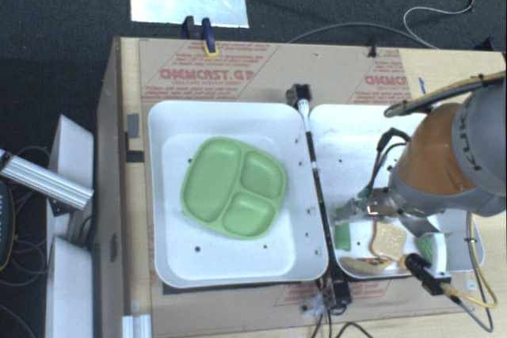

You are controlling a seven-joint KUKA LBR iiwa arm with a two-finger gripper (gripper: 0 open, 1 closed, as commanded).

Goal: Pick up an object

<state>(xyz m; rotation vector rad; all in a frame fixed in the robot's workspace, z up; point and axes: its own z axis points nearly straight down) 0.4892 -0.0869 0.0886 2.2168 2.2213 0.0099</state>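
Note:
In the right bin (pixel 348 134) several small objects lie near the front edge: a tan slice of toast (pixel 388 241), a small green block (pixel 342 236), a pale yellowish curved piece (pixel 364 266) and a dark green item (pixel 423 247). My gripper (pixel 354 210) hangs low over the front left part of that bin, just above the green block and left of the toast. The grey arm with its orange band (pixel 432 150) covers much of the bin's right side. I see nothing held in the gripper.
The left bin (pixel 174 131) holds a light green divided plate (pixel 234 187). A black divider rail (pixel 314 170) runs between the two bins. Cables (pixel 467 293) trail by the right bin's front right corner.

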